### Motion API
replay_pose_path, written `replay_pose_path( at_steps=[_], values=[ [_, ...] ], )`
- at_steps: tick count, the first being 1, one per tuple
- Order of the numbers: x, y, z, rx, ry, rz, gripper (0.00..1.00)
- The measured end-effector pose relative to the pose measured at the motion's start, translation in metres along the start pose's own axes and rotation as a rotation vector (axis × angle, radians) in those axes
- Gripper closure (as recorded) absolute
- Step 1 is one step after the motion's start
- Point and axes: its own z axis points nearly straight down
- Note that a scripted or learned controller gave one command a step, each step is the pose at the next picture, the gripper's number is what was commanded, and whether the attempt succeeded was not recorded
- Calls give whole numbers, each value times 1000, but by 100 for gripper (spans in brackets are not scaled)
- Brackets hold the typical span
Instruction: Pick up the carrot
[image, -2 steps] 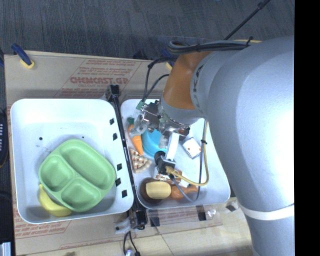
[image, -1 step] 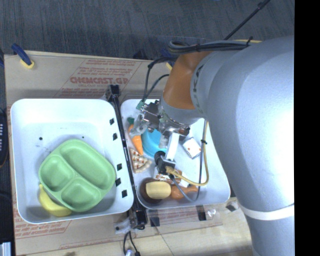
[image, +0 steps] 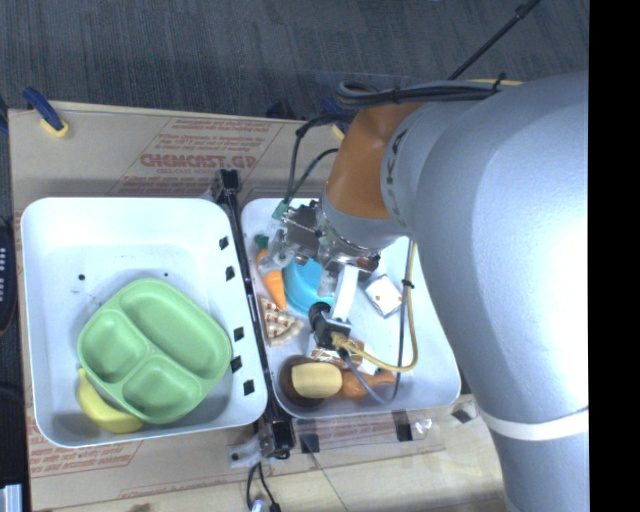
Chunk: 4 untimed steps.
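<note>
Your gripper is hovering low in the right bin, just above the carrot by its left wall. You cannot tell its state. Clutter is crowding in; you are risking grabbing the blue cup instead.

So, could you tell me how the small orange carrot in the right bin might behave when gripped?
The small orange carrot looks like stiff plastic, so probably light. Its tapered, rounded shape may roll or slip. It lies crowded against the blue cup.
</note>
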Motion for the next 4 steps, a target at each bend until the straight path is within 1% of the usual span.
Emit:
replay_pose_path(
  at_steps=[4],
  values=[
    [0,0,0,0,0,0,0]
  ],
)
